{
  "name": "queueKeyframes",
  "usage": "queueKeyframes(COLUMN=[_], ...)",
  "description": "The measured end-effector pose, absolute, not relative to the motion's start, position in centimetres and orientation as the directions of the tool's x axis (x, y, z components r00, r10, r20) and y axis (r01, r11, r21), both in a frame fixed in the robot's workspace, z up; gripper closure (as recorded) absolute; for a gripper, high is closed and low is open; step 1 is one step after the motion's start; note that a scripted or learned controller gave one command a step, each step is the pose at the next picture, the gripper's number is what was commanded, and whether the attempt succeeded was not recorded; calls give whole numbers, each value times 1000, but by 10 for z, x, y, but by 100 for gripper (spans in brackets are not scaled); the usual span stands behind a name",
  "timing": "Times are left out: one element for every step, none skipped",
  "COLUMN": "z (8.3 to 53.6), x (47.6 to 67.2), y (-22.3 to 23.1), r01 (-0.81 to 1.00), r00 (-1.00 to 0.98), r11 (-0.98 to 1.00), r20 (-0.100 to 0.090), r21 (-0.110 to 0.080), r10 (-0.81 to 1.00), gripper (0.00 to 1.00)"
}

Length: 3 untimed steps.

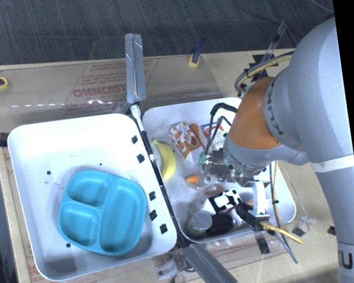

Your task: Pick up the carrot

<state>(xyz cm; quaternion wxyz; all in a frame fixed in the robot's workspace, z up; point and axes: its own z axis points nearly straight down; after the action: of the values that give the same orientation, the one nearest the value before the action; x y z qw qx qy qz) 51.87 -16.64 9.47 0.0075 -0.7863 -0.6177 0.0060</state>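
Observation:
A small orange carrot lies on the floor of the right bin, near its middle left. My gripper hangs low over the bin just to the right of the carrot, close to it. The arm's orange band and grey wrist cover the bin's right half.
A yellow banana-like piece lies by the right bin's left wall, and a brown and white snack packet sits behind the carrot. A grey cup and a dark object rest at the front. A blue divided plate lies in the left bin.

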Motion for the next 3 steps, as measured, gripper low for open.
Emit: queueKeyframes(z=[95,100,100], x=[519,518,518], y=[-166,-166,-166], r01=[971,972,972], r00=[237,232,231], r11=[-237,-232,-231], r20=[0,0,-1], r21=[-19,-28,-27], r10=[972,973,973], gripper=[0,100,0])
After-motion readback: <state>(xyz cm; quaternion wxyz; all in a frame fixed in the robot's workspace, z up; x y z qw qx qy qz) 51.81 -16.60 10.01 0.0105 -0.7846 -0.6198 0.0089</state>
